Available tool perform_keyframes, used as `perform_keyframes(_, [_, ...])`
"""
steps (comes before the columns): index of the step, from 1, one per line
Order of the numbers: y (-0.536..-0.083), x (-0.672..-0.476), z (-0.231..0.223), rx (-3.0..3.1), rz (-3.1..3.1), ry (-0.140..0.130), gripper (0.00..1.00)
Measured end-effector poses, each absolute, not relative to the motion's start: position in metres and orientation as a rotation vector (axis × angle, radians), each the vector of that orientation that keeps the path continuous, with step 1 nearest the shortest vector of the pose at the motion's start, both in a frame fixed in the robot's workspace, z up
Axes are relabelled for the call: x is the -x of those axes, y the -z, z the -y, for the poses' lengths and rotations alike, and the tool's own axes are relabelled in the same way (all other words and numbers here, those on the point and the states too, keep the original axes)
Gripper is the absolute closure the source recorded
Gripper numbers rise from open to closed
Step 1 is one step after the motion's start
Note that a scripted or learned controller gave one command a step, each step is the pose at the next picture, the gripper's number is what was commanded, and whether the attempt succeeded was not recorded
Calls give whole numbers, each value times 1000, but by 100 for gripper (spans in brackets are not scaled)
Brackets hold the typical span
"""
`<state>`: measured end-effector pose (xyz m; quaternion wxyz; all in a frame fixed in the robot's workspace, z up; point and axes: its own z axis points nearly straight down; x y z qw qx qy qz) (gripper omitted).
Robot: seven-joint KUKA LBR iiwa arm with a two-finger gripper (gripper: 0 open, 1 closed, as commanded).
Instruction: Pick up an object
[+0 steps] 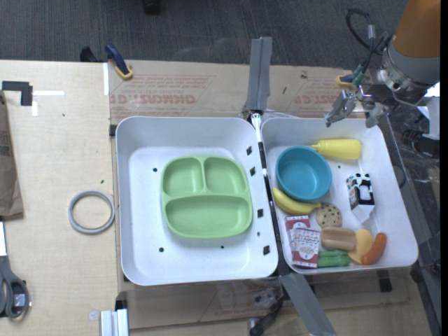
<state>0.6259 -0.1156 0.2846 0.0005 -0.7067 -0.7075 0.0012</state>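
1. Grey two-finger gripper (355, 110) hung over the right white bin's (396, 180) far rim; fingers spread apart, holding nothing.
2. Yellow plastic squeeze bottle (338, 148) lay in that bin, beside a blue round bowl (303, 173).
3. Left white bin (133, 208) held a green divided plate (206, 196).

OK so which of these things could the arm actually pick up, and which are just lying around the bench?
Pickable: blue bowl, yellow bottle, banana, cookie, green divided plate.
Lying about: tape ring, scissors, blue clamp.

Fixed overhead camera, slanted down, both bins (126, 187) framed.
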Motion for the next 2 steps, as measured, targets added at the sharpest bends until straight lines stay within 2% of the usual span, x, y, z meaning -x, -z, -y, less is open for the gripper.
perform_keyframes(1, [-260, -621, 159, 2147, 2292, -4, 0])
perform_keyframes(2, [-139, -621, 157, 2035, 2392, -2, 0])
